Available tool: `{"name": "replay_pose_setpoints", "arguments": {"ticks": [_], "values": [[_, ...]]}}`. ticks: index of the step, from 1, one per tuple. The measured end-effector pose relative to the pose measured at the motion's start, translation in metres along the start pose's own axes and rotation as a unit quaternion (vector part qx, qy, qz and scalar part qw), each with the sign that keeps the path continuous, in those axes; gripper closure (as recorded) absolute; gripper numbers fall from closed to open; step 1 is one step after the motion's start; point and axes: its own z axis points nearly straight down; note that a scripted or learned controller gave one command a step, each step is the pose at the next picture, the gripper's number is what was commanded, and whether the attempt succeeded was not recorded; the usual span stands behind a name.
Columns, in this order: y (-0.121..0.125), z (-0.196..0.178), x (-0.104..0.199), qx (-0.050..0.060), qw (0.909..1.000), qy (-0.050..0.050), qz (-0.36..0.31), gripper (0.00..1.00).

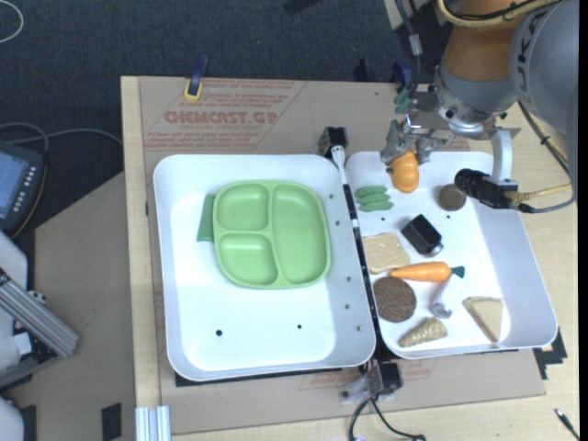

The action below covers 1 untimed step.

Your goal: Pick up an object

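Observation:
My gripper (405, 157) hangs over the far left corner of the right bin (528, 255), shut on a small orange fruit (403, 175) that sits between its fingers (393, 145). The fruit's lower half pokes out below the fingertips, just above the bin floor. Other food pieces lie in the same bin: green pea pods (372, 197), a brown round cookie (450, 197), a black box (422, 234), a bread slice (384, 251), a carrot (423, 271), a dark patty (395, 299) and a sandwich wedge (484, 315).
The left bin (184, 310) holds a green divided plate (271, 232). A pale cone-shaped piece (423, 332) lies at the right bin's near edge. A black camera mount (482, 186) sticks out from the wrist over the bin's far side.

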Motion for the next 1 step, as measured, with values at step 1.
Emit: {"name": "replay_pose_setpoints", "arguments": {"ticks": [1], "values": [[0.007, -0.0013, 0.0453, 0.0, 1.0, 0.0, 0.001, 1.0]]}}
